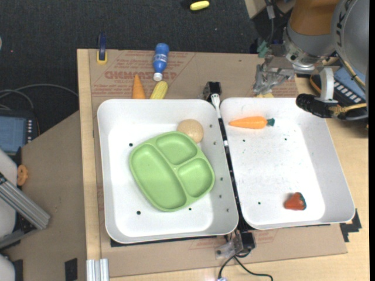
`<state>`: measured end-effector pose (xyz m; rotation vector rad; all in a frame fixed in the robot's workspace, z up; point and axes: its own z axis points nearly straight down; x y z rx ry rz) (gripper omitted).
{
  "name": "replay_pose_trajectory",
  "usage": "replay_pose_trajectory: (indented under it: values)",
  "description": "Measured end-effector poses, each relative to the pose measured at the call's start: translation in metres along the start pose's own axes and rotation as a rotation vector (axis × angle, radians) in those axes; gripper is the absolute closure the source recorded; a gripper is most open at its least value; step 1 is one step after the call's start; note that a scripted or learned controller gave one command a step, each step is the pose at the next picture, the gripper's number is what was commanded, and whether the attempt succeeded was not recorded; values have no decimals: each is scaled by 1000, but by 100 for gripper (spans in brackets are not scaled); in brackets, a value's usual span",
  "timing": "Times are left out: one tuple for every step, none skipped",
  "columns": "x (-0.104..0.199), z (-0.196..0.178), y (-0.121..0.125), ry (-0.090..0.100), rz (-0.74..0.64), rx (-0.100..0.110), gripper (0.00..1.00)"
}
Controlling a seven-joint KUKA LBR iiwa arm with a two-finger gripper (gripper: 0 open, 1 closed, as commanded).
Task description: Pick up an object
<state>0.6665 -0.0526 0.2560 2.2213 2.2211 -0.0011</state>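
Two white bins sit side by side on the counter [58, 157]. The right bin [328, 174] holds a toy carrot [251, 122] near its far edge and a small red piece [295, 201], maybe a strawberry, toward its near right corner, well apart from the carrot. The left bin [114, 186] carries a green divided plate [171, 170] with a pale round thing [191, 130] touching its far rim. The gripper [266, 82] hangs over the cardboard just beyond the right bin; whether its jaws are parted or closed I cannot tell.
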Motion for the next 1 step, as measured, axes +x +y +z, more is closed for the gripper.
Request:
replay_pose_trajectory:
  values:
    - [-5, 5, 0, 0, 1, 1, 100]
